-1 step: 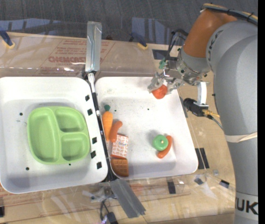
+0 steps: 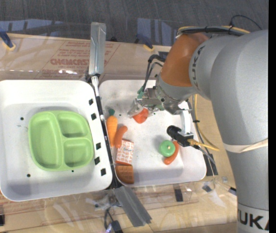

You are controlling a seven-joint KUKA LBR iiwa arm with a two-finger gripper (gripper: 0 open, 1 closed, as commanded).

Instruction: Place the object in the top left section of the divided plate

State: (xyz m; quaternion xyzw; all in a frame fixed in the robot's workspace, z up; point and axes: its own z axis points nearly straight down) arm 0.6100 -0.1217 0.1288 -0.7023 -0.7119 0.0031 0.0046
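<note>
Gripper [image 2: 141,106] sits in the upper middle of the frame, over the upper part of the right bin [image 2: 147,165]. Whether the jaws are open or shut can't be told from this angle, as the wrist covers them from above. A small red-orange piece [image 2: 139,116] lies directly under the tip, touching or nearly so; it may be in the grip, but the view is too poor to say. Below it is bare white bin floor.

Left of that piece, along the bin's left wall, a carrot [image 2: 111,128] lies lengthwise, w/ a shorter orange piece [image 2: 121,132] just beside it on its right. Below them is a printed packet [image 2: 125,152], red and white, then a brown waffle-like item [image 2: 124,173] at the bin's lower left corner. Toward the lower right of the bin is a green round thing [image 2: 166,147], touching a red-orange item [image 2: 171,157] under it.

The grey arm [image 2: 235,91] w/ orange band fills the right side of the frame.

The left bin [image 2: 11,106] takes up the left half. The green divided plate [image 2: 43,142] lies flat in its middle, 3 sections, none w/ anything in it, well apart from the red-orange piece & the gripper
</note>
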